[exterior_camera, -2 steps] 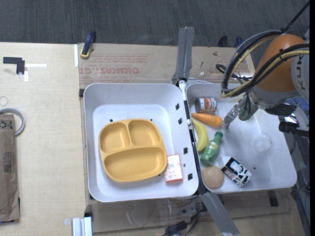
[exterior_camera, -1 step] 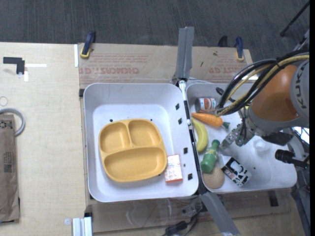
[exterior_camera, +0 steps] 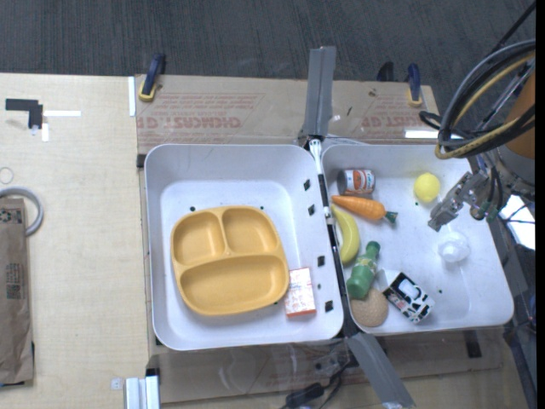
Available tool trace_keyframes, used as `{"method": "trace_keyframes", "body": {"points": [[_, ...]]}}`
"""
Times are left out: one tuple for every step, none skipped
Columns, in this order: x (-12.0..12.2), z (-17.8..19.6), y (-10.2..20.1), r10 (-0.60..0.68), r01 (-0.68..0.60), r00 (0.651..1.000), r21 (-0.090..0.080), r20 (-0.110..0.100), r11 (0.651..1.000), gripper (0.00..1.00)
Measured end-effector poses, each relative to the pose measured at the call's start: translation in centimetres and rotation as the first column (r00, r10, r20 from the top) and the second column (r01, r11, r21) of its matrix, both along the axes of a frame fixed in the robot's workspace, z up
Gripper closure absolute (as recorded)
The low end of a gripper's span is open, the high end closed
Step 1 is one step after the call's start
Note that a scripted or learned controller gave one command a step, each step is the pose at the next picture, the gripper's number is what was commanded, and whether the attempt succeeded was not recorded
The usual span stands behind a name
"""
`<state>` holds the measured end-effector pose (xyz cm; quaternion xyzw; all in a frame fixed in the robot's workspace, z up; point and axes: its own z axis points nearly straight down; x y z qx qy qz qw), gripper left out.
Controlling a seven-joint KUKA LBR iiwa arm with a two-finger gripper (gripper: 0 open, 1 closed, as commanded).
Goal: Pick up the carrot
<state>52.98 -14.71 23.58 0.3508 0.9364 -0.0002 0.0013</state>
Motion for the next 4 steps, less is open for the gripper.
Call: {"method": "trace_keyframes", "body": {"points": [[0.0, 0.0, 0.0, 0.0, 0.0, 1.0, 0.0, 0.0, 1.0, 0.0], [5.3, -5.4, 3.8, 0.054, -0.054, 0.999, 0.0, -0.001, 0.999, 0.0], [8.2, -14.3, -0.5, -0.05, 0.05, 0.999, 0.0, 0.001, 0.999, 0.0], [8.3, -13.4, -0.6, -0.053, 0.053, 0.999, -0.001, 0.005, 0.999, 1.0]]}}
